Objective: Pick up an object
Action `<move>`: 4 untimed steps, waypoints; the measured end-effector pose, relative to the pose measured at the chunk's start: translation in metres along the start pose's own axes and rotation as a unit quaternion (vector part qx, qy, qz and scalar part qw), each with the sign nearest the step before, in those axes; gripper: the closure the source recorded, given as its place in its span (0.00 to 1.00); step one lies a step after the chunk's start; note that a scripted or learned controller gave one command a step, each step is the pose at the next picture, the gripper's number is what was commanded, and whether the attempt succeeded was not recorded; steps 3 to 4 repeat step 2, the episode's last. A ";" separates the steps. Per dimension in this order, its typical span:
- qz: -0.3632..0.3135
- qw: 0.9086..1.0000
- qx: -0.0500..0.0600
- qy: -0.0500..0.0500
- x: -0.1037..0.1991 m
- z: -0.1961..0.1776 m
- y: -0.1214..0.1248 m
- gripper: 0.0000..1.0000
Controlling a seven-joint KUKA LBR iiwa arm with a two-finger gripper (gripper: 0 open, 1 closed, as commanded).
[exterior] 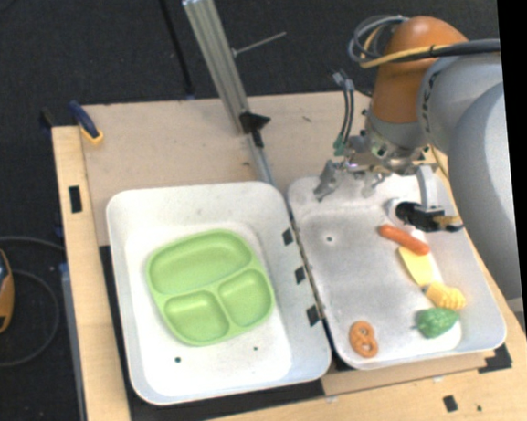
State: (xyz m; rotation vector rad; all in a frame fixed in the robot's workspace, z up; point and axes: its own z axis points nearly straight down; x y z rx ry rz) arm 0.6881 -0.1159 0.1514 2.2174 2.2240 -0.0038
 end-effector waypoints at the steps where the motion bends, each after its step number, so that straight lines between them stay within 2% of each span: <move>1: 0.000 1.000 0.001 0.000 -0.001 0.051 0.000 0.00; 2: -0.001 1.000 -0.001 -0.001 -0.003 0.038 0.001 1.00; 4: -0.001 1.000 -0.001 -0.001 -0.003 0.038 0.001 1.00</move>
